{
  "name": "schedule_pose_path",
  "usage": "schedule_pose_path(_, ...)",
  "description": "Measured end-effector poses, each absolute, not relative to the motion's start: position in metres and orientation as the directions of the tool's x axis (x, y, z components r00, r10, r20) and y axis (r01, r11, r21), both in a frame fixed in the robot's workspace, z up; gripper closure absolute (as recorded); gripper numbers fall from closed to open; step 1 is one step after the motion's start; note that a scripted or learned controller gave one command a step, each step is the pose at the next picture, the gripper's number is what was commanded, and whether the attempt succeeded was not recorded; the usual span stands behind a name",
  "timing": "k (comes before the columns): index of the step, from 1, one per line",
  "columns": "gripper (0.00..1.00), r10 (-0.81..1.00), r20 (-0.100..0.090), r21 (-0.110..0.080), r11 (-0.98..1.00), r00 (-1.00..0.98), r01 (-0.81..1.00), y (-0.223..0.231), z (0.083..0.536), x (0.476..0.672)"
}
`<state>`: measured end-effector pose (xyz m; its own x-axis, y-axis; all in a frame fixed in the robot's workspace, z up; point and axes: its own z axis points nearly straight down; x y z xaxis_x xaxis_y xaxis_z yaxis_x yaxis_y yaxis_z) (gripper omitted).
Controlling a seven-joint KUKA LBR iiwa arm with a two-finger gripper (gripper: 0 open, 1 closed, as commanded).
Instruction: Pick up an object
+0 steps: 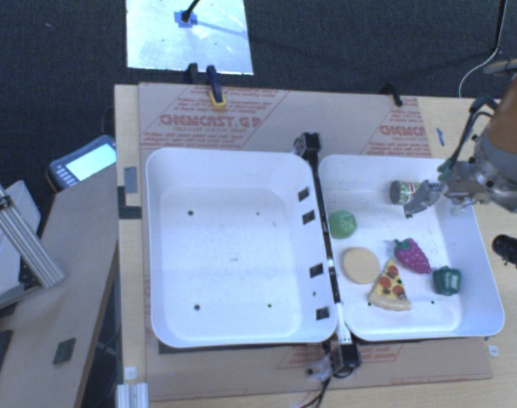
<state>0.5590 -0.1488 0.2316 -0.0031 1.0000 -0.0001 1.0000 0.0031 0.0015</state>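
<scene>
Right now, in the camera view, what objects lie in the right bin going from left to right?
Green ball → round tan cookie → pizza slice → purple grapes → green bell pepper.

- Bins: 2, left bin [233, 253] and right bin [475, 253]
- Can [403, 192]: 1
- Green ball [343, 223]: 1
- Round cookie [360, 265]: 1
- Grape bunch [411, 256]: 1
- Pizza slice [390, 288]: 1
- Green pepper [445, 280]: 1

A small can [402, 192] lay on its side just left of the gripper [422, 200]; below it sat grapes [411, 256] and a green pepper [445, 280], farther left a green ball [343, 223], a tan cookie [360, 264], a pizza slice [390, 288]
</scene>
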Motion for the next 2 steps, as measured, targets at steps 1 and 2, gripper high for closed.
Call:
schedule_pose_path(1,0.00,1.000,0.002,0.008,0.014,-0.014,1.000,-0.042,0.296,0.551)
schedule_pose_path(2,0.00,1.000,-0.005,0.013,-0.004,0.004,1.000,-0.120,0.385,0.554)
